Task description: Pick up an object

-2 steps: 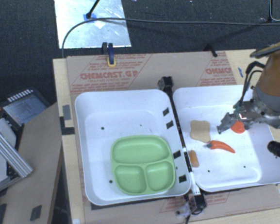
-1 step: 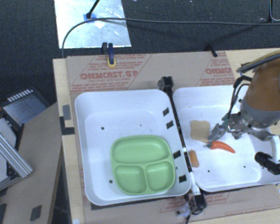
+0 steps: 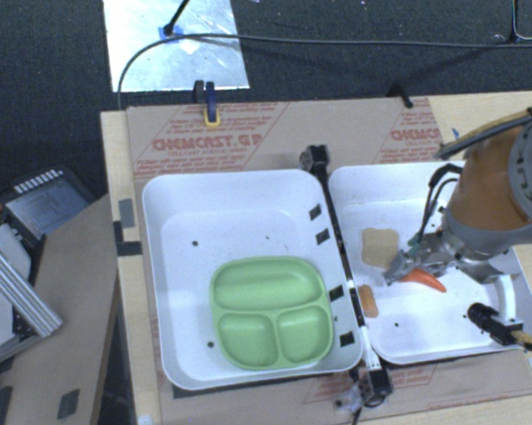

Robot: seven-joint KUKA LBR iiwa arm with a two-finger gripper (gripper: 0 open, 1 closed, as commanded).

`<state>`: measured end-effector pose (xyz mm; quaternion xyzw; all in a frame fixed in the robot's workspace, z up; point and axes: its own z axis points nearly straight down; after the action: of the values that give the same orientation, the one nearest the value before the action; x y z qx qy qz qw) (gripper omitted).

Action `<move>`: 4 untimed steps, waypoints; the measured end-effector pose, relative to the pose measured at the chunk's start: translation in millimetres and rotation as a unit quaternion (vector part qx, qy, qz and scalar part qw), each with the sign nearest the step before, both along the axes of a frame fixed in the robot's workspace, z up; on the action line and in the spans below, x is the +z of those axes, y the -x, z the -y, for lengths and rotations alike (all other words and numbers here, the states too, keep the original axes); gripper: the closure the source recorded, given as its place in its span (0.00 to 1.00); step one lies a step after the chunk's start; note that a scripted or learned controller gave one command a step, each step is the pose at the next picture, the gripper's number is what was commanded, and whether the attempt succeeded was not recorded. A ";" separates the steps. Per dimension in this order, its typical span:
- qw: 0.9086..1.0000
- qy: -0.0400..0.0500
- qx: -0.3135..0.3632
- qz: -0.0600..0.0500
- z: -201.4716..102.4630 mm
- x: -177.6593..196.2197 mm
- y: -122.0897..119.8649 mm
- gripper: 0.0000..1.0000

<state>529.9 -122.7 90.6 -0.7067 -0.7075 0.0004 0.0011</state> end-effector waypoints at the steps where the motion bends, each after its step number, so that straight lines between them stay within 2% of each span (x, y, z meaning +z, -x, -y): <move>1: 1.000 0.001 0.000 0.002 0.7 13.2 -1.3 1.00; 3: 1.000 0.001 0.001 0.004 3.9 115.4 -14.5 1.00; 4: 1.000 -0.001 0.004 0.002 -51.3 109.5 -20.8 1.00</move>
<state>550.7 -71.4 200.0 -0.7037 -0.7105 -0.0017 -0.0002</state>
